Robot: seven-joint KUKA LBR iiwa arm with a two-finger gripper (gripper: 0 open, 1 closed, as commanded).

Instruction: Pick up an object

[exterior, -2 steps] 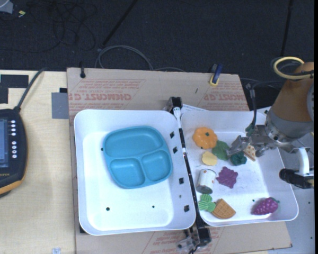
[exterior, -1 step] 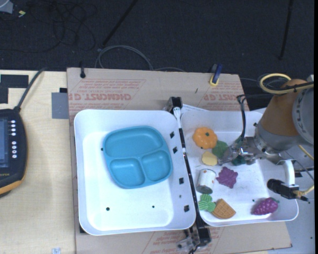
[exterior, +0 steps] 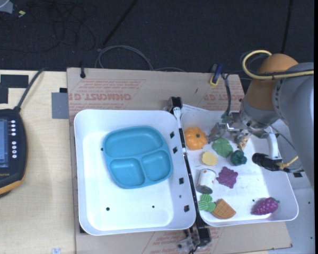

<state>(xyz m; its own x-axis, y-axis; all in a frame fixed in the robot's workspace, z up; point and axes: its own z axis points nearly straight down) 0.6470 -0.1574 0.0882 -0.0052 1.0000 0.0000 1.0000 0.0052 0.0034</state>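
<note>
Green toy vegetable (exterior: 222,146) beneath gripper (exterior: 229,129): likely light, rigid, slick plastic; pinch across its middle. Jaws' state: cannot tell.

Left bin (exterior: 93,142): white plastic, smooth, slight sheen. Right bin (exterior: 286,194): same white plastic. Divided tray (exterior: 138,155): blue plastic, smooth, matt to satin. Toy foods, e.g. orange pumpkin (exterior: 194,138) and purple grapes (exterior: 265,206): moulded plastic, grapes knobbly. Small can (exterior: 205,179): metallic-looking. Sheet under bins (exterior: 122,91): brown printed cardboard, matt. Desk (exterior: 37,210): pale, wood-like, matt. Arm (exterior: 297,99): smooth grey casing.
</note>
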